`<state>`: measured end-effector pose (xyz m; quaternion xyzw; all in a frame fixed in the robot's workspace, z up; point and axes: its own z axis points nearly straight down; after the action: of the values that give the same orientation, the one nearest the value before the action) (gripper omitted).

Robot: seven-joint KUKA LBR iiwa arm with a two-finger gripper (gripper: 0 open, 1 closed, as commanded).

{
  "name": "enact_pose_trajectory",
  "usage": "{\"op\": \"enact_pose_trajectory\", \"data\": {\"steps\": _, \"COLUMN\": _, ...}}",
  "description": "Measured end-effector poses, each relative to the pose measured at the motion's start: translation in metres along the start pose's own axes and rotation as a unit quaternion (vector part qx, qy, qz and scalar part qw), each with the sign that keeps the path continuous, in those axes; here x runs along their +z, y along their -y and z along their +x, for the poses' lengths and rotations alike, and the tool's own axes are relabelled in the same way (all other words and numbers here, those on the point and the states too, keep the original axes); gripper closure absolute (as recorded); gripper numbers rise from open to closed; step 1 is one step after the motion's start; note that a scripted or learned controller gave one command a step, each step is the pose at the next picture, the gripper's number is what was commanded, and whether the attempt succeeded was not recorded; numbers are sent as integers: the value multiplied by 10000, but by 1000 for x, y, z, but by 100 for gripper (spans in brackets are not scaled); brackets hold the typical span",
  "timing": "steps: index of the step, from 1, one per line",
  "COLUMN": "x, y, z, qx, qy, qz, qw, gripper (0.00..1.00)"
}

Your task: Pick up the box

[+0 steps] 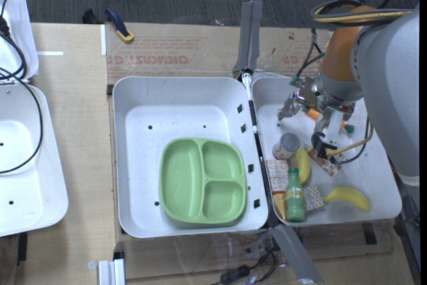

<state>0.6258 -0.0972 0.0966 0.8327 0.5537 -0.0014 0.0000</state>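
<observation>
A small white and red box (276,169) lies flat in the right bin (373,210), against its left wall. My gripper (305,123) hangs over the bin's middle, up and to the right of the box and apart from it. Its fingers (289,108) stand spread apart, so it is open. Nothing is held between them. An orange item (313,114) lies in the bin below the gripper. The arm's orange band (340,53) and grey body cover the bin's back right part.
The right bin also holds a grey can (289,143), two bananas (302,165) (347,197), a green bottle (295,194), a small patterned packet (313,198) and a red packet (328,163). A green divided plate (203,180) lies in the left bin (133,143).
</observation>
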Motion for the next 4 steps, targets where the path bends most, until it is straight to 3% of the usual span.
{"op": "enact_pose_trajectory", "data": {"steps": 1, "x": 5, "y": 21, "z": -4, "qx": -94, "qy": -1, "qz": 8, "qw": 10000, "gripper": 0}}
{"op": "enact_pose_trajectory", "data": {"steps": 3, "x": 5, "y": 6, "z": 1, "qx": -113, "qy": 0, "qz": -6, "qw": 9999, "gripper": 0}}
{"op": "enact_pose_trajectory", "data": {"steps": 4, "x": 5, "y": 23, "z": -6, "qx": -200, "qy": -3, "qz": 6, "qw": 9998, "gripper": 0}}
